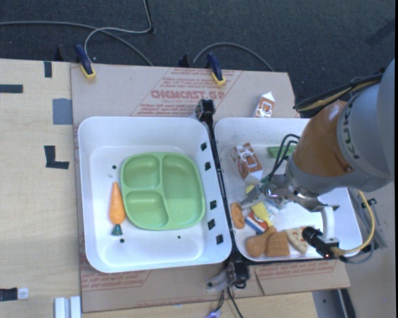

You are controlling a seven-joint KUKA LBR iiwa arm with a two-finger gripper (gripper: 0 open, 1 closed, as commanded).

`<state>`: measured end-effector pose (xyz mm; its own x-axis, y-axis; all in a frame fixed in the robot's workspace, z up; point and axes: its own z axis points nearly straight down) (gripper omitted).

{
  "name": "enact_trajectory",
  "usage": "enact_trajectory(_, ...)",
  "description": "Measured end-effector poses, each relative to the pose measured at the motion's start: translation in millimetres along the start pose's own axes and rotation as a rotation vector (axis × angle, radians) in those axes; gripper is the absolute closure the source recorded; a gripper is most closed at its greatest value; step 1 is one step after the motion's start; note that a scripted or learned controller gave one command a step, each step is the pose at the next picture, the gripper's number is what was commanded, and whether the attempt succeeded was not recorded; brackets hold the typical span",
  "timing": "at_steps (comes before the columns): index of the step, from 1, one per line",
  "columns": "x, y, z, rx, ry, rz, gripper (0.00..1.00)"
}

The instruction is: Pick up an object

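Over the right bin (358,227), the tool (264,194) hangs low above a heap of toy food; whether it grips anything I cannot tell. Beneath lie a brown carton (247,161), a yellow piece (259,212) and 2 biscuits (266,244). Beside it, the left bin (93,177) holds a green divided plate (163,191) and a carrot (116,206).

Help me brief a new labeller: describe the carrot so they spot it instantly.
Start at the left white bin, which holds a green divided plate. The carrot lies on the bin floor just left of that plate, lengthwise along its edge. It is the only orange thing there, tapered, with a dark green stub at its near end.
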<state>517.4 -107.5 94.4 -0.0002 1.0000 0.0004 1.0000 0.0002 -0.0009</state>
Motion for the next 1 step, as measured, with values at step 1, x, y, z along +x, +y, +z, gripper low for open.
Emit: enact_trajectory(1, 8.8, -14.5, 7.8, -0.009, -0.004, 0.001, 0.0)
